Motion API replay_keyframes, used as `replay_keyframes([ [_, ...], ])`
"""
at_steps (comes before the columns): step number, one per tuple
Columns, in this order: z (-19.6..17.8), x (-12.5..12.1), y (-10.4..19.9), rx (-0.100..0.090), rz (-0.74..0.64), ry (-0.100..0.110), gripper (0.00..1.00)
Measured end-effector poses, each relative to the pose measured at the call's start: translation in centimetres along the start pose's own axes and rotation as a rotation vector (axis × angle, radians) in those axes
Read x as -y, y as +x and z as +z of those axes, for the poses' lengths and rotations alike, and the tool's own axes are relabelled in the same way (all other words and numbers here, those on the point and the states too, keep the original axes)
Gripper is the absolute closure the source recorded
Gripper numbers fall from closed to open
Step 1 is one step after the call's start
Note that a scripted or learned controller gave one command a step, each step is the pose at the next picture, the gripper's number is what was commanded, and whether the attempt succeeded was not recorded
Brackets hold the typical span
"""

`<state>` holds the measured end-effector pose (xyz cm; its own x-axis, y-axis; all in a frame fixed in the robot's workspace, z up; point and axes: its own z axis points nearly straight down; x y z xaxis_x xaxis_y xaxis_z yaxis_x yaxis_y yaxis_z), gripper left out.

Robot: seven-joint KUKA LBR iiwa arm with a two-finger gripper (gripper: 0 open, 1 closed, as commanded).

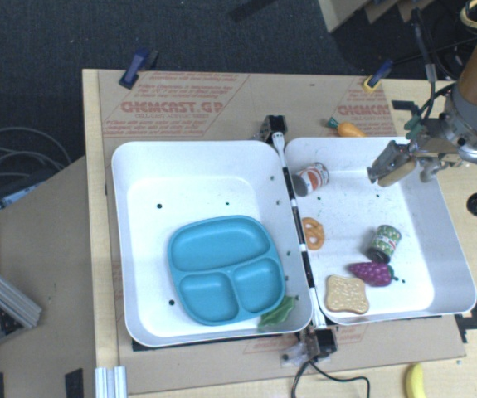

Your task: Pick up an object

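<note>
Toast slice [347, 294] nearest, well below end effector [385, 169], fingers' state unclear, holding nothing

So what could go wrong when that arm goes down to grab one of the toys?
The gripper hovers over bare bin floor, so a straight drop may close on nothing. The green can and purple grapes touch, so it might nudge one while grabbing the other. The pretzel lies flat by the bin wall, leaving the fingers little room.

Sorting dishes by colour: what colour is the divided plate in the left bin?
Light blue; the three-compartment plastic plate shows best in the overhead camera view.
</note>
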<state>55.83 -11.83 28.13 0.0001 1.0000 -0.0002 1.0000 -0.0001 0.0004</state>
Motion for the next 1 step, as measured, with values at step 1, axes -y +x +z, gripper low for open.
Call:
replay_keyframes([
  [1,6.43,4.55,-6.0,0.0,0.002,0.003,0.0],
])
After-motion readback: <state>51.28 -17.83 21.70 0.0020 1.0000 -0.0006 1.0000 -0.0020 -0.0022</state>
